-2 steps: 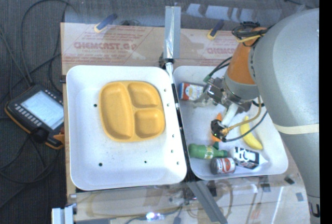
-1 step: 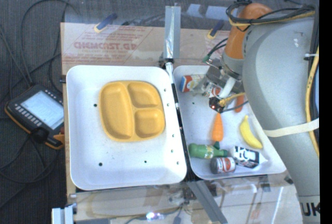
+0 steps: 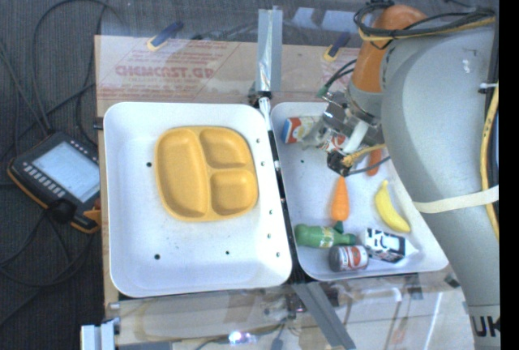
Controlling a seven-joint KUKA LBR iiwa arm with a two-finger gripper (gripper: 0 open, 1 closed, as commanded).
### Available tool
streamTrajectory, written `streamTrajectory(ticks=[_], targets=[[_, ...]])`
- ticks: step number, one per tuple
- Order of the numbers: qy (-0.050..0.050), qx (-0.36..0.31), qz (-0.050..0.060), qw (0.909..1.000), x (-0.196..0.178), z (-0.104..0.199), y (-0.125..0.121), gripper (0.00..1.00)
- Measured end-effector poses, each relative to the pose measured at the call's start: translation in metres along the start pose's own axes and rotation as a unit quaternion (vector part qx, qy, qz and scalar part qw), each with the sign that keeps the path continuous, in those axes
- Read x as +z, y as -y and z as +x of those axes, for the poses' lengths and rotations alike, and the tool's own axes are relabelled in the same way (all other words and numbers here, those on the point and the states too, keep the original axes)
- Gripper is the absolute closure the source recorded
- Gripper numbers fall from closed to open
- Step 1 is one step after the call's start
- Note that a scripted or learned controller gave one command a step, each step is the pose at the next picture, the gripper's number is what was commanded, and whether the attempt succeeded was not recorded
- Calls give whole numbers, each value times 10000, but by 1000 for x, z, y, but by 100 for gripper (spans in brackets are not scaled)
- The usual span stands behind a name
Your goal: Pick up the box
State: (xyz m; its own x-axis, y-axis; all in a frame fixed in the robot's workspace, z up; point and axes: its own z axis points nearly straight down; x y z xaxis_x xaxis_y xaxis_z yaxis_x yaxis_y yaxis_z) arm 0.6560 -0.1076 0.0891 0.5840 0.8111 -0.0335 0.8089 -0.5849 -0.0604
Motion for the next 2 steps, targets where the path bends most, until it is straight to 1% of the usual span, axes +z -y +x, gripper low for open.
streamTrajectory(ticks=[1,2], targets=[[-1,874,52,9962,0,5,5,0],[5,874,44,9962,0,5,5,0]])
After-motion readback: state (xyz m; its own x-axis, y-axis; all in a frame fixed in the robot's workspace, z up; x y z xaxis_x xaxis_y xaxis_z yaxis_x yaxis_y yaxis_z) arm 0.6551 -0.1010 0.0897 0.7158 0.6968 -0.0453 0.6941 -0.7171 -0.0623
